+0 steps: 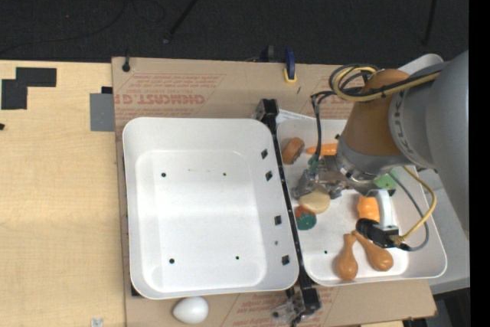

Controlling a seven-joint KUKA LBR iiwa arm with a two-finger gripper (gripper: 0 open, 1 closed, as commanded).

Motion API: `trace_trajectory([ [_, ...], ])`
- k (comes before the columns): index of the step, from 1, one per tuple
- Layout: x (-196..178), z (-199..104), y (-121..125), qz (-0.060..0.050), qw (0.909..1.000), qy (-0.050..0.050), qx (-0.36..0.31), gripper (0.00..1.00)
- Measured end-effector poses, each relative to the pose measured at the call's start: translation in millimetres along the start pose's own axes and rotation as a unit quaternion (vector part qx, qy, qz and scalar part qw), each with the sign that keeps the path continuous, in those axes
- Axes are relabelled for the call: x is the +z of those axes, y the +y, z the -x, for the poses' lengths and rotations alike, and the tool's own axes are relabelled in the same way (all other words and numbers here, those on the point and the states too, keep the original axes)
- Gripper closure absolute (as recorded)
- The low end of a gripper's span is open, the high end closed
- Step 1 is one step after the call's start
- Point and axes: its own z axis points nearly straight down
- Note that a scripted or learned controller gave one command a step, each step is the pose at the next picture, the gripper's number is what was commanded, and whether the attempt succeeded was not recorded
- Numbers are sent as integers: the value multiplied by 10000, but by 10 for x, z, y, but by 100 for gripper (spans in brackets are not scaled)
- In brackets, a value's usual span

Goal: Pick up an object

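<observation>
Grey arm with orange band reaching into the right bin (429, 260), tool (318, 181) low among the items, its opening impossible to judge, just above a cream-coloured lump (314, 203), green piece (306, 221) beside it, left bin (153, 142) adjacent, white egg (190, 309) on the table.

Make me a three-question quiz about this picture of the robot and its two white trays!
1. Where is the white egg?
A. in the left bin
B. on the bench in front of the left bin
C. in the right bin

2. What colour is the band above the arm's wrist?
A. orange
B. blue
C. green

3. Over which bin is the pincer?
A. the left bin
B. neither
C. the right bin

Answers: 1 B, the egg lies outside the rim; 2 A, the band looks orange; 3 C, it hangs among the toys there.
</observation>
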Motion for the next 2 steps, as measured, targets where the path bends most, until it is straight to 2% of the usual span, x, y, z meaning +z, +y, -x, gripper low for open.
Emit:
trace_trajectory([
  [1,23,-32,-161,72,10000,-15,-3,100],
  [2,-1036,-405,143,110,9999,-7,-30,100],
])
